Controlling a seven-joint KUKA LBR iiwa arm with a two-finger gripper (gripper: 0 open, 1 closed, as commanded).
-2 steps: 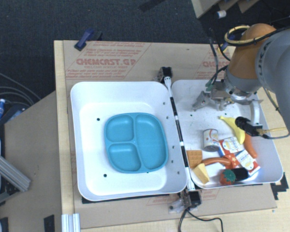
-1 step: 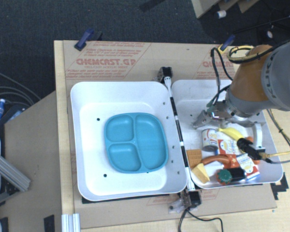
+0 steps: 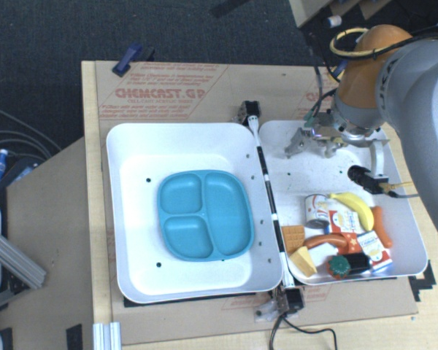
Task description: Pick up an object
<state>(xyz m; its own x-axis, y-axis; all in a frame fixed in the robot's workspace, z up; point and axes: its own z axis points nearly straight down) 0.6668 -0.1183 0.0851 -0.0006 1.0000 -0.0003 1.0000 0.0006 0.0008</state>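
The right white bin (image 3: pixel 301 179) holds a cluster of small things in its near half: a yellow banana (image 3: pixel 355 205), a small printed can (image 3: pixel 318 210), an orange carrot (image 3: pixel 380 225), a yellow cheese wedge (image 3: pixel 302 262), a tan cracker (image 3: pixel 293 235), a green round piece (image 3: pixel 339 266) and a red-and-white carton (image 3: pixel 372 245). My gripper (image 3: pixel 314 143) hangs over the bare far part of this bin, well apart from the cluster. It is open, and nothing sits between its fingers.
The left white bin (image 3: pixel 131 195) carries a blue divided plate (image 3: pixel 204 215) in its middle. A black rail (image 3: pixel 266 188) separates the two bins. The grey arm (image 3: pixel 416 86) fills the upper right, above the right bin's far corner.
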